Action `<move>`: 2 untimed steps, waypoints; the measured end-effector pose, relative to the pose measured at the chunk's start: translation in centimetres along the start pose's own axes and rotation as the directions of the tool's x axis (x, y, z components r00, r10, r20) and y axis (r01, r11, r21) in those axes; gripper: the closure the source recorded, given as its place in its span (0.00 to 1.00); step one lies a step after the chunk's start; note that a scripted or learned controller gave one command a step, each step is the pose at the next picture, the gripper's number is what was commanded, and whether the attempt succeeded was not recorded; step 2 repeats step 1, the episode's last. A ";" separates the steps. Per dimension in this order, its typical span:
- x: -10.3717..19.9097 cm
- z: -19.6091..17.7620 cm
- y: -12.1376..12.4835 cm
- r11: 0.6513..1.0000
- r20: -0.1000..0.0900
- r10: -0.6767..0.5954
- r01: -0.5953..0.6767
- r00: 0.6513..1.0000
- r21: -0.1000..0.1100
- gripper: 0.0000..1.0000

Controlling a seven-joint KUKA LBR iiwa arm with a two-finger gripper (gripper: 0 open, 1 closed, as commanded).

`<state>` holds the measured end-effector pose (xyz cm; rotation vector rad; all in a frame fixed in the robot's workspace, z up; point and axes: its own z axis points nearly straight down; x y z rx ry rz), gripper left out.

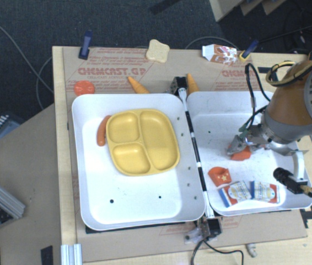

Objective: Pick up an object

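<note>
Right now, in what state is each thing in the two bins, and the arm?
Yellow divided plate: lying flat in the left bin, compartments bare.
Red sausage: lying against the plate's left edge.
Orange piece: in the right bin, at the gripper.
Red wedge: lying flat, apart.
Printed packet: lying flat near the front wall.

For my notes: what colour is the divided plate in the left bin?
Yellow plate, camera view.

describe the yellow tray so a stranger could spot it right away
Look in the left white bin. The yellow tray lies in its upper half, beside a red sausage at its left edge. It alone is pale yellow, with three compartments.
</note>
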<state>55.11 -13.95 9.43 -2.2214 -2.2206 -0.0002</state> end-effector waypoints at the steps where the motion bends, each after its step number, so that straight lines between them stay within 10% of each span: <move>1: 7.5 -9.1 -0.4 1.000 0.000 -0.002 0.002 1.000 -0.002 1.00; 2: 7.5 -9.1 -0.4 1.000 0.000 -0.002 0.002 1.000 -0.002 1.00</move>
